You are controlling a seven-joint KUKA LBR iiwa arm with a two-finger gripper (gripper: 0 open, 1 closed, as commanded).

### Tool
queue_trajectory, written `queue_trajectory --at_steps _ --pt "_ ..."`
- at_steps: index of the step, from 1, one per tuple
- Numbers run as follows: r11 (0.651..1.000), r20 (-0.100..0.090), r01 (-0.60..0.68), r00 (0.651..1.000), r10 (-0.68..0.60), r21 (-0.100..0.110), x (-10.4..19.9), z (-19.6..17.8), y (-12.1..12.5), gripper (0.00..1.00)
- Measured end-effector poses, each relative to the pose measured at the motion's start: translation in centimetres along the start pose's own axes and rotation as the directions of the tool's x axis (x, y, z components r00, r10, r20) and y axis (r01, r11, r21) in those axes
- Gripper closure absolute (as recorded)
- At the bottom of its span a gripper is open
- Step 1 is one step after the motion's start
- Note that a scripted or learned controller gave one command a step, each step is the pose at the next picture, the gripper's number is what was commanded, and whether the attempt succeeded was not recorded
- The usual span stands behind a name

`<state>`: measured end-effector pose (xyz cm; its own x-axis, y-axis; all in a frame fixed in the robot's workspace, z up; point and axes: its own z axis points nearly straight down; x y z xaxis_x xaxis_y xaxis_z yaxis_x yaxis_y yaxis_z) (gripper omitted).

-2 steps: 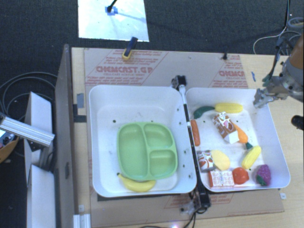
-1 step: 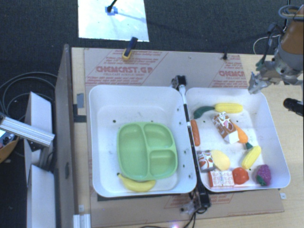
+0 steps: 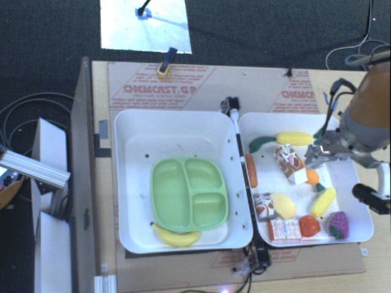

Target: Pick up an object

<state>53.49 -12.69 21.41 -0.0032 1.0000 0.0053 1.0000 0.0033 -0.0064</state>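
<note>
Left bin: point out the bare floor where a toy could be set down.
The left bin has bare floor behind the green tray, toward its back wall, and a strip down its left wall. The front is crowded: a banana lies against the tray. The right bin is packed with toys.

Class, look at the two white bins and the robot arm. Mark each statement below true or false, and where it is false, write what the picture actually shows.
1. The green divided tray lies in the left bin. True.
2. A banana lies inside one of the tray's compartments. False: it lies on the bin floor beside the tray's near edge.
3. The purple grapes sit in the right bin, near its front right corner. True.
4. The gripper hangs above the left bin. False: it is above the right bin, close to the toy foods.
5. The corn cob lies near the far side of the right bin. True.
</note>
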Motion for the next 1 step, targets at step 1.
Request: queue_trajectory --at_steps 1 --pt "1.0 0.009 -0.003 1.0 0.003 -0.014 -4.69 -3.06 3.86 1.0"
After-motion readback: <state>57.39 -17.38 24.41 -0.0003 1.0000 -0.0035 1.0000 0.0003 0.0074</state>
